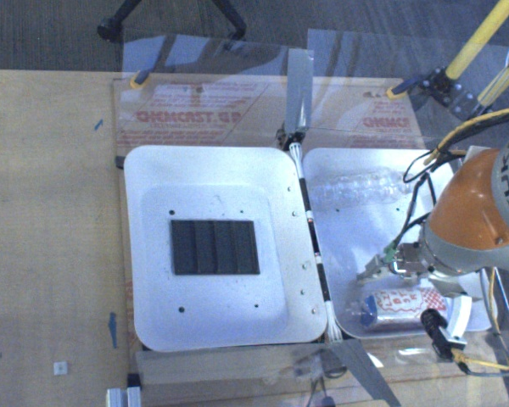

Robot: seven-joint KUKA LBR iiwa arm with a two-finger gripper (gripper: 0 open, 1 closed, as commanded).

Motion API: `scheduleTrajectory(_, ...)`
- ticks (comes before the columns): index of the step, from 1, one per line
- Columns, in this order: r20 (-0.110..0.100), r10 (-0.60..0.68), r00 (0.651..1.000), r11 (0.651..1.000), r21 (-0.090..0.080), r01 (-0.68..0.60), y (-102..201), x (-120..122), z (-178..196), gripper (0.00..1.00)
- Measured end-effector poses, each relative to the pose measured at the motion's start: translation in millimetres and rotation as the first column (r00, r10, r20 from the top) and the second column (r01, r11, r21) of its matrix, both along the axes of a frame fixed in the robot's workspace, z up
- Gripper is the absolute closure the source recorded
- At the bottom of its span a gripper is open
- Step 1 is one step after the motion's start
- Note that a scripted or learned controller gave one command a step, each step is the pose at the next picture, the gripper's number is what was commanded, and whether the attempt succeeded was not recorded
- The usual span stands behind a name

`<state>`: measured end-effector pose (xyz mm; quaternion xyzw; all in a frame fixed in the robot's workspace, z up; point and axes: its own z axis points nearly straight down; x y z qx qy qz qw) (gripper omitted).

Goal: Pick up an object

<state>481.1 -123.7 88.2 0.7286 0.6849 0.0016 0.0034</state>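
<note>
Red-and-white packet with blue end (396, 303) lying in right bin (348, 227), near its front edge — clear plastic bottle (360, 185) lying toward back. Gripper (388, 264) hovering just above packet; claw state hard to make out — cannot tell. Left bin (153, 227) holding dark ribbed block (215, 247).

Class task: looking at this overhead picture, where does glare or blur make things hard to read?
Camera view: bright glare washes out the right bin, nearly hiding a clear plastic bottle; the claw looks soft and indistinct; the left bin is evenly lit, its dark ridged block crisp.
</note>
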Motion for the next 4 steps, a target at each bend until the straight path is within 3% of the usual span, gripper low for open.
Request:
scheduleTrajectory(1, -0.006, -0.053, 0.999, 0.999, 0.002, 0.053, -69, -2, 29, 0.00)
scheduleTrajectory(2, -0.006, 0.009, 1.000, 1.000, 0.001, -0.009, -83, -2, 27, 0.00)
scheduleTrajectory(3, -0.006, -0.061, 0.998, 0.998, 0.001, 0.061, -89, 27, 108, 0.00)
scheduleTrajectory(4, 0.001, -0.014, 1.000, 1.000, 0.002, 0.014, -16, 10, 0, 0.00)
